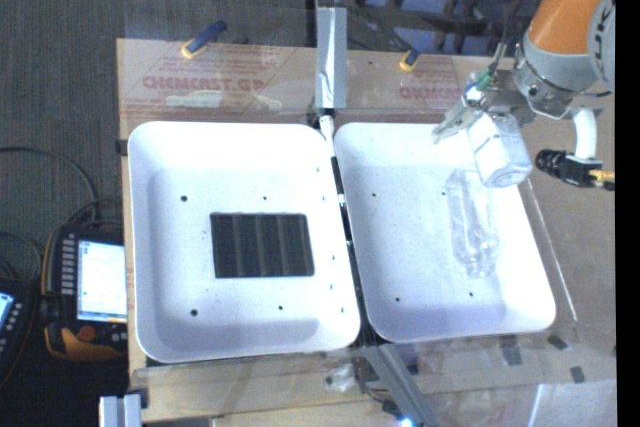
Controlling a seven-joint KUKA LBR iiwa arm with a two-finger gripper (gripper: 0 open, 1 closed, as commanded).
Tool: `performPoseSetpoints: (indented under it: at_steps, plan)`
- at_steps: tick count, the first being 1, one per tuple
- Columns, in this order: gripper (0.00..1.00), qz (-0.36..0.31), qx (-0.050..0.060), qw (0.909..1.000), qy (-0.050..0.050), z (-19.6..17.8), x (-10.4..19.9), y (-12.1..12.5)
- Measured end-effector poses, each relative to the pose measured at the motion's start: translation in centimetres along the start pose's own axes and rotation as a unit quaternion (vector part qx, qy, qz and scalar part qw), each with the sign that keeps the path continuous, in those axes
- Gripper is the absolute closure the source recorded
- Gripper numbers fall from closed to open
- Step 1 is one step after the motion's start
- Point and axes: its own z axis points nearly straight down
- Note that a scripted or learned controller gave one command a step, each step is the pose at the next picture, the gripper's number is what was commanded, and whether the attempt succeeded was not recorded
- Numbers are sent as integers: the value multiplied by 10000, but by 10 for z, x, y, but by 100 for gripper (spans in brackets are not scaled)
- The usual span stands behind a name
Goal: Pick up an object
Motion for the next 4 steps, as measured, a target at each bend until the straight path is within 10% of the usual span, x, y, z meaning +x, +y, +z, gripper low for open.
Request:
performPoseSetpoints:
  at_steps: [1,2,4]
  plan:
    - [0,0,0,10000,0,0,0,0]
    - [0,1445,4,9895,2,-30,96,-61]
    - [0,219,-8,9998,-19,-6,-25,-48]
